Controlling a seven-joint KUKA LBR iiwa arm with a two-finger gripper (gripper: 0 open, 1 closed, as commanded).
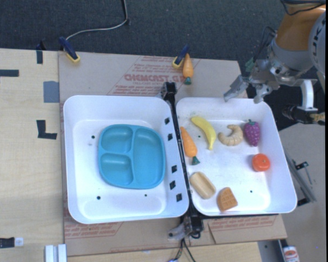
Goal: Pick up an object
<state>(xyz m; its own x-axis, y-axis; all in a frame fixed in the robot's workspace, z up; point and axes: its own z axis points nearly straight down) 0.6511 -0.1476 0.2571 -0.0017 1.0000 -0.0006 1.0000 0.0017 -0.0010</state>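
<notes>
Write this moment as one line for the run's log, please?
stage: approach | tool: open, holding nothing, above right bin's far rim | food toys: lying in right bin | blue tray: in left bin

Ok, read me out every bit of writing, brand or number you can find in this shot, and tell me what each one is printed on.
"CHEMCAST": red print on the brown cardboard sheet under the bins, above the left bin.
A smaller red line beneath it: too blurred to read.
Faint red print on the cardboard strip below the right bin: too blurred to read.
Toy foods and blue tray: no text visible.
</notes>
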